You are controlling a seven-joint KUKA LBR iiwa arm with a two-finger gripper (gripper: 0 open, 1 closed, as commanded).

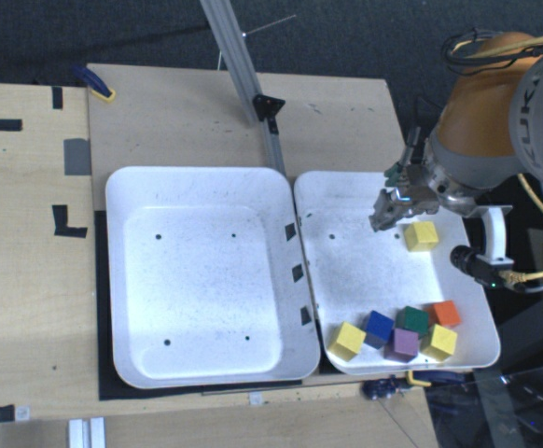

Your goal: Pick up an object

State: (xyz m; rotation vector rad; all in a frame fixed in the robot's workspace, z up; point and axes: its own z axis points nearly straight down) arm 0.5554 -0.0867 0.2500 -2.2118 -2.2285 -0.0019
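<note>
Seven small cubes lie in the right shallow white plastic bin: three yellow, one blue, one green, one purple, one orange. A lone yellow cube sits slightly skewed to the bin walls, with no long axis, just beside the grey two-finger gripper; its grasp cannot be told. The left white bin rests on the light wooden bench.

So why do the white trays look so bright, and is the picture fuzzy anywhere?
In the camera view, overhead light bounces off the left bin and right bin, so their floors look washed out; the arm and pincer look soft and a bit blurry, while the coloured blocks stay fairly crisp with small dark shadows beside them.
</note>
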